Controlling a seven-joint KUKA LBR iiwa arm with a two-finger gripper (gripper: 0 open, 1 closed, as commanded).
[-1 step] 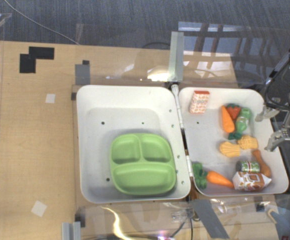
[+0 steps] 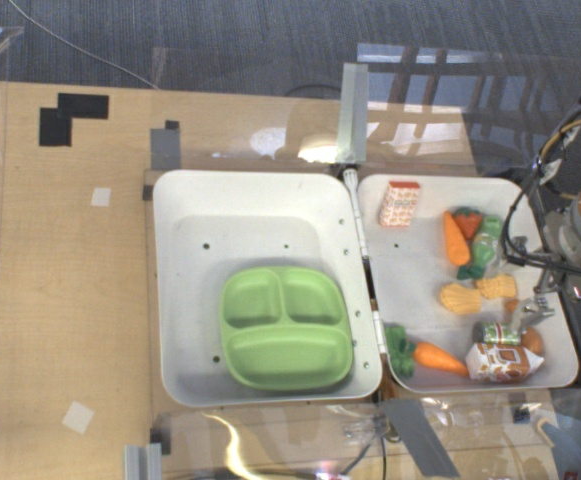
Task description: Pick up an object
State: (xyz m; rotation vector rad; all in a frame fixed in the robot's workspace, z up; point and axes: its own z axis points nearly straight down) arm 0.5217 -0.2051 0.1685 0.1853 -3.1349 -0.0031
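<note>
The right bin (image 2: 560, 368) holds several toy foods. A red-and-white carton (image 2: 400, 204) lies at its back left. An orange carrot (image 2: 455, 240) rests beside a green vegetable (image 2: 485, 248). Two yellow pieces (image 2: 460, 298) (image 2: 497, 287) sit mid-bin. Along the front lie a carrot with a green top (image 2: 436, 357), a small can (image 2: 500, 334) and a brown-and-white carton (image 2: 506, 364). My gripper (image 2: 537, 313) hangs low over the bin's right side, just above the can and right of the yellow pieces.
A green divided plate (image 2: 286, 328) lies in the left bin (image 2: 185, 268). The divider between the bins (image 2: 362, 258) runs down the middle. The arm's body and cables (image 2: 570, 228) cover the right bin's right rim.
</note>
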